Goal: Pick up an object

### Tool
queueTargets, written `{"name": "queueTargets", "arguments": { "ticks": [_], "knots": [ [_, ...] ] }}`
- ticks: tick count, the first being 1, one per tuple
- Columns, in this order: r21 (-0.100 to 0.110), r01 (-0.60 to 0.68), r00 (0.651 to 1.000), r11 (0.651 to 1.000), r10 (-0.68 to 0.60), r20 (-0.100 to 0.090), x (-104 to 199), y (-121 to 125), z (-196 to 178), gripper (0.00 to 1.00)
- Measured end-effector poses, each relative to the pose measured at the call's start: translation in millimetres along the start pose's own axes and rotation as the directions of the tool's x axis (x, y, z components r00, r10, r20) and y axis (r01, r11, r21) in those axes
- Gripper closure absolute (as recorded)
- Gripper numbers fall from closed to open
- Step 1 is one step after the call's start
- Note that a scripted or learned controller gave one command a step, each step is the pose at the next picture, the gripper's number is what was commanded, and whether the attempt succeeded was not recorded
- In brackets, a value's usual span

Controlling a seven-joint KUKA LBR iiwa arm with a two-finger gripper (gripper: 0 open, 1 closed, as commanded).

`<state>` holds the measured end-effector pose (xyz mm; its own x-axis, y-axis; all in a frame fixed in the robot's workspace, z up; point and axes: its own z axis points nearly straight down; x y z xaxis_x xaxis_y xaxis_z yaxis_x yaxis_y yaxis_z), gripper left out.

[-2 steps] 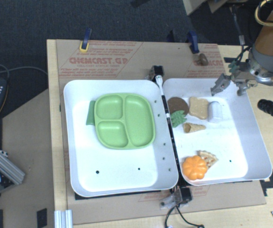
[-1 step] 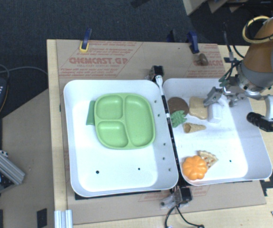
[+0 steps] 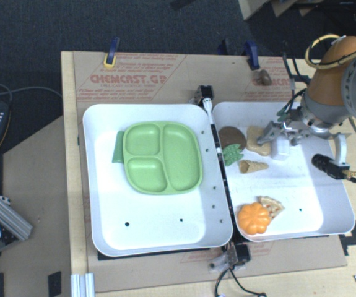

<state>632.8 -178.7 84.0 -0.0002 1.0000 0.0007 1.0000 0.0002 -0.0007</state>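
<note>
Counter [image 3: 165,73]: brown board, red print reading "CHEMCAST" at far left; dark carpet beyond. Left bin [image 3: 103,184]: we log a green divided plate [image 3: 163,156]. Right bin [image 3: 326,209]: orange pumpkin [image 3: 254,218] at near left. Hand [image 3: 281,138] over the far part; grip state we cannot tell.

Tan board counter [image 3: 165,73] with red printed lettering carries two shallow white plastic bins side by side: left bin [image 3: 103,184], right bin [image 3: 332,209]. Yellow clamp [image 3: 111,54], blue clamp [image 3: 251,53] at far edge.
</note>
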Motion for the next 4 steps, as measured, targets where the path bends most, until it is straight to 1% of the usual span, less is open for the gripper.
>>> {"name": "queueTargets", "arguments": {
  "ticks": [1,3,4],
  "knots": [
    [-0.01,0.001,1.0,1.0,-0.001,0.003,-0.6,2.7,-15.6,1.0],
    [-0.01,0.001,1.0,1.0,-0.001,0.004,-3.1,15.5,-143.6,1.0],
    [-0.004,0.001,1.0,1.0,-0.001,0.003,-2.9,16.2,-141.1,1.0]
  ]
}}
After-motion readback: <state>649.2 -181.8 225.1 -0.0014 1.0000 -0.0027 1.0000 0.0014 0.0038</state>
